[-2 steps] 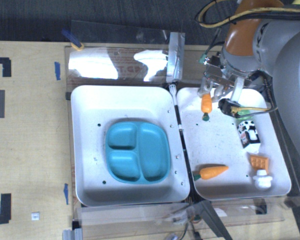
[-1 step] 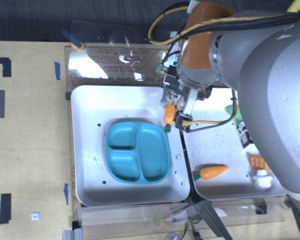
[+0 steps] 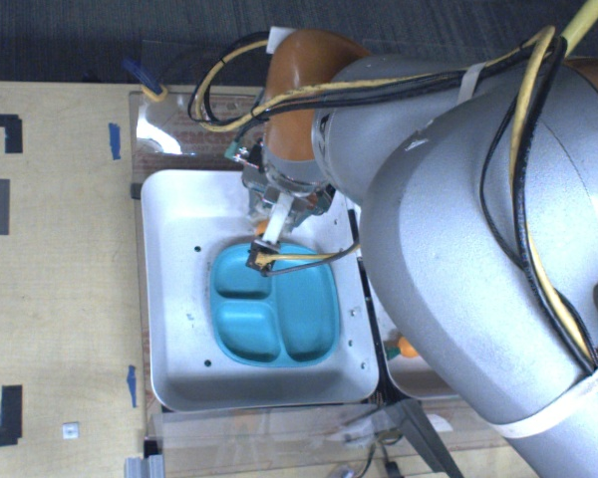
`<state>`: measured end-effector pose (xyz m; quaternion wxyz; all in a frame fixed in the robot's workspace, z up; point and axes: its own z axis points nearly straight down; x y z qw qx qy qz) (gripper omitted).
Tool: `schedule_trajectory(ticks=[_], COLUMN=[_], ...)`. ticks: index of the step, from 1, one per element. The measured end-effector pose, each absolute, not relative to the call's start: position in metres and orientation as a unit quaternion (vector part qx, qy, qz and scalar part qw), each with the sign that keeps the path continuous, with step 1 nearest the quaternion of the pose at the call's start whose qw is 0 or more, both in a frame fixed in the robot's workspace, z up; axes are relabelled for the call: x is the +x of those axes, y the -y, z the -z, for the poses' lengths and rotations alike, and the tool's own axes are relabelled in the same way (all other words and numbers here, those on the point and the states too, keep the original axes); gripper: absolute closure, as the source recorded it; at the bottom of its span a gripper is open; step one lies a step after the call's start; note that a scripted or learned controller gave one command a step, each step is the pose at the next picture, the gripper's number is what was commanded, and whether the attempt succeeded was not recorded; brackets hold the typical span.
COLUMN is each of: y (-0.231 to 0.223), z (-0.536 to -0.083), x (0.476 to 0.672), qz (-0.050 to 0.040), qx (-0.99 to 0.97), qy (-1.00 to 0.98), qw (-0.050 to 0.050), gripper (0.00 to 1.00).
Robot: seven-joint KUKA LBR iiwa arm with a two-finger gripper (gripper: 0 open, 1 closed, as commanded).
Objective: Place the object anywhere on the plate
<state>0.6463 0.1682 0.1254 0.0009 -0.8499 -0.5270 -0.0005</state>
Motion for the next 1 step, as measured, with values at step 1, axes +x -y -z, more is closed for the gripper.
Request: schedule_trajectory(ticks=[1], y=[-0.1658], z=[-0.1259], x=[0.6470], qz=[0.0001], qx=[-0.851], qy=[0.526], qw=[0.000], gripper=[0.00])
